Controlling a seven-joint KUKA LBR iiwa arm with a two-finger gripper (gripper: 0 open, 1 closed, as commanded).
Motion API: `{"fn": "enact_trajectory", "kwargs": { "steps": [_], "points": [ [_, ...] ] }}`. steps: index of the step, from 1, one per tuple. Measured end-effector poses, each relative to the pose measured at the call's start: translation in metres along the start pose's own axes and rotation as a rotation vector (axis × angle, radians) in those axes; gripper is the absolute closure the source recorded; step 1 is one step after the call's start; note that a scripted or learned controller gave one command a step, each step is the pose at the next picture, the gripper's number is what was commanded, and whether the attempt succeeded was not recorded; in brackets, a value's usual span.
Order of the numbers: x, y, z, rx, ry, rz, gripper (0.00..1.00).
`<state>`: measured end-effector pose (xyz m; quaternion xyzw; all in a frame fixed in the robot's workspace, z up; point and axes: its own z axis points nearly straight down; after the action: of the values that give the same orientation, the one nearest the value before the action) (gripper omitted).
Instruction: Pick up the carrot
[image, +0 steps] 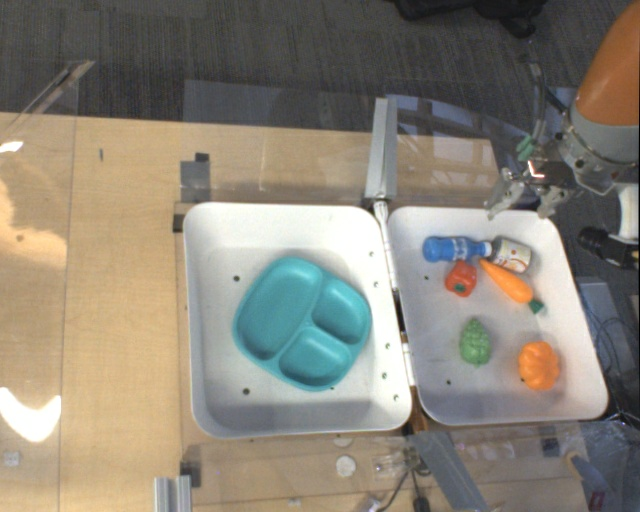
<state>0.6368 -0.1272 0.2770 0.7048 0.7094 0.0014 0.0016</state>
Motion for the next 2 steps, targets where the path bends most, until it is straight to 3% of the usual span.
{"fn": "enact_trajectory", "kwargs": {
  "steps": [1,2],
  "points": [
    [-0.061,-0.05,0.121,0.002,0.0,-0.003,0.0],
    [-0.077,-0.001,0.189,-0.005,-0.003,-0.079,0.0]
  ]
}}
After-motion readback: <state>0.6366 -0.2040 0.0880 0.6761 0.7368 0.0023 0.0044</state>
